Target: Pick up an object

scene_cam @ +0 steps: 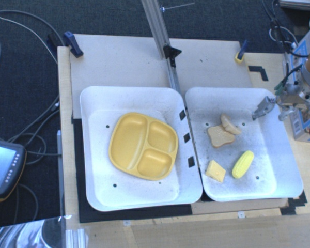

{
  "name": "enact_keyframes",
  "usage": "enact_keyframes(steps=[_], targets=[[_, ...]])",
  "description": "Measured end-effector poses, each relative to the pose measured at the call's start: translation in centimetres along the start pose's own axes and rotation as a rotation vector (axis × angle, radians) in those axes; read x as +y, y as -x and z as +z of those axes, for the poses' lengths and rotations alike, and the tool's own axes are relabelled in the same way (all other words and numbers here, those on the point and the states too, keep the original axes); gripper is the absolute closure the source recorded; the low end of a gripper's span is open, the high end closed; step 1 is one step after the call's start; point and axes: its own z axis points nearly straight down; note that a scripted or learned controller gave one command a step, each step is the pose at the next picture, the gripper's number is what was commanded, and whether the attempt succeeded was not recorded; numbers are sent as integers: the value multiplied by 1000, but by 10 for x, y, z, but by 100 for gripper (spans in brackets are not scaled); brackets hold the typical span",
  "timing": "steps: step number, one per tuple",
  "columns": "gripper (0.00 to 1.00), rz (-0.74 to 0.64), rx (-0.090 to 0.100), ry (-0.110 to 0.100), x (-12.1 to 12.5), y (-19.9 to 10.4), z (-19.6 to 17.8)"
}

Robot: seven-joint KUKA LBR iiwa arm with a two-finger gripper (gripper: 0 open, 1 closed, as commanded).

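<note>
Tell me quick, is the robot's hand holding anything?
Hand: over the right bin's far right edge, nothing seen in it; open or closed cannot be told.

Dark carpet floor [26, 61] is surrounding a pale wooden desk [119, 61]. Black cables [20, 118] are trailing across the floor at left.

grey metal gripper [273, 107], blue-cabled wrist [299, 87]
</note>
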Motion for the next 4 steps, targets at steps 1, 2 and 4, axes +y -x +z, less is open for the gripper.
enact_keyframes(steps=[1,2,4], targets=[[0,-1,0,-1,0,-3,42],[0,-2,1,-1,9,-4,98],[100,0,-4,10,4,-3,34]])
